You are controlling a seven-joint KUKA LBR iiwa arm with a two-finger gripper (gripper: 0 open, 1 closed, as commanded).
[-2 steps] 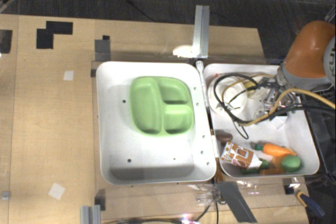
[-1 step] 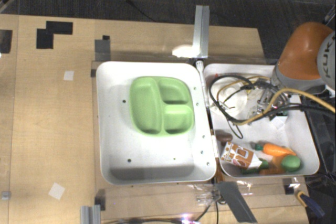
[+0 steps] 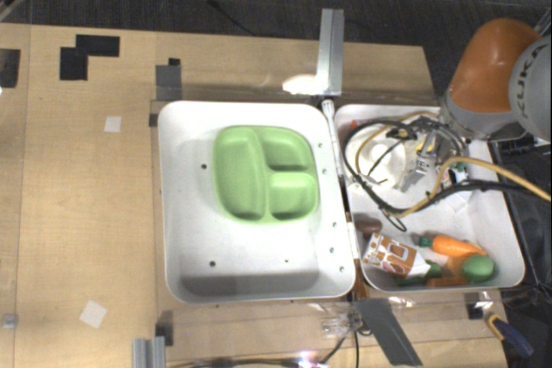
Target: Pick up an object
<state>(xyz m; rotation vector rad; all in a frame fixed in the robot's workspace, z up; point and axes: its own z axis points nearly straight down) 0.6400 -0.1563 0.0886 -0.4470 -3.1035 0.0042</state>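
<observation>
A wooden desk [image 3: 78, 211] carries two shallow white bins side by side. The left bin [image 3: 194, 263] holds a green divided tray [image 3: 263, 172], lying flat near the middle of the bin with its three compartments facing up.

The right bin [image 3: 509, 246] holds the small items. Along its near edge lies a cluster of things close together: a small orange-and-white patterned carton [image 3: 390, 252] at the left, a carrot [image 3: 455, 246] just to its right, and a green round object [image 3: 479, 268] at the right end, beside the carrot's thick end. A darker green item lies under the carrot and carton, too small to identify.

The grey arm [image 3: 526, 90] with its orange band [image 3: 487, 69] reaches in from the right over the far part of the right bin. The gripper [image 3: 416, 170] hangs over the upper middle of that bin, wrapped in loops of yellow and black cable [image 3: 379, 185], well apart from the carton, carrot and green object. Whether it is open or closed cannot be told, since the cables and the wrist hide it. Nothing can be seen held in it.
</observation>
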